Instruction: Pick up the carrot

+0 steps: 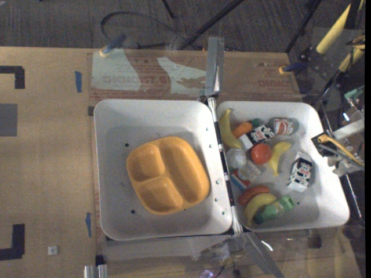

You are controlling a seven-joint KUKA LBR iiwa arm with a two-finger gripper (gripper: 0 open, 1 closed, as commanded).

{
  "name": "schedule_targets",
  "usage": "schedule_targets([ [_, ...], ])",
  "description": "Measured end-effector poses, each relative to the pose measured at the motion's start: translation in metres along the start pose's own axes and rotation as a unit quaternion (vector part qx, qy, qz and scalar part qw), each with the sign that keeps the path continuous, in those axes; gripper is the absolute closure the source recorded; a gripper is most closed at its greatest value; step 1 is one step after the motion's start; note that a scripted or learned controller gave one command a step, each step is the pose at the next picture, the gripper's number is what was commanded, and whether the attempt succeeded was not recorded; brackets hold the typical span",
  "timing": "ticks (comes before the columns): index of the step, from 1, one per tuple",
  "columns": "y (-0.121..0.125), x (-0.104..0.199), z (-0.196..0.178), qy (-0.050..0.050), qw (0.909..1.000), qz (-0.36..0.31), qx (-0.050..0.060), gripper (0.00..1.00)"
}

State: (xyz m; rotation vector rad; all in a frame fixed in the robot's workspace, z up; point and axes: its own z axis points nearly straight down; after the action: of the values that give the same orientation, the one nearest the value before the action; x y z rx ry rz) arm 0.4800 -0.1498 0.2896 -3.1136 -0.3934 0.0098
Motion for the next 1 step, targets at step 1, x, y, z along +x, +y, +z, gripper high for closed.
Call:
schedule_targets([
  [1,0.0139,0.0083,0.001,0.0,0.9867,-0.162,0.0,1.0],
])
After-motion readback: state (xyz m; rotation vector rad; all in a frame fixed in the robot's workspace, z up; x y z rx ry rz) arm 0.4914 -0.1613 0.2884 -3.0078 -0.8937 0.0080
